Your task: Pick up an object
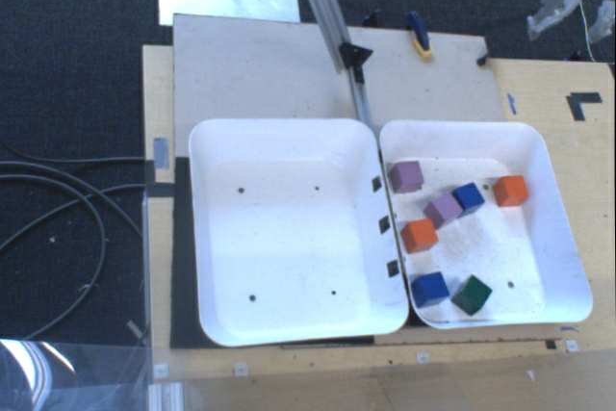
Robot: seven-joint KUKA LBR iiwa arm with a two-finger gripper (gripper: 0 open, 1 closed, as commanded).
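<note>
A: We see the gripper (568, 0) far up right, well off the right bin (563, 236); we cannot tell its state
B: Purple block (444, 209) touches blue block (469, 197); we risk nudging both

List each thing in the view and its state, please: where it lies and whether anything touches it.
Gripper: top right, outside the bins.
Purple block: right bin, apart.
Lilac block: touches the blue block.
Orange block: apart.
Second orange block: apart.
Dark blue block: apart.
Green block: apart.
</note>
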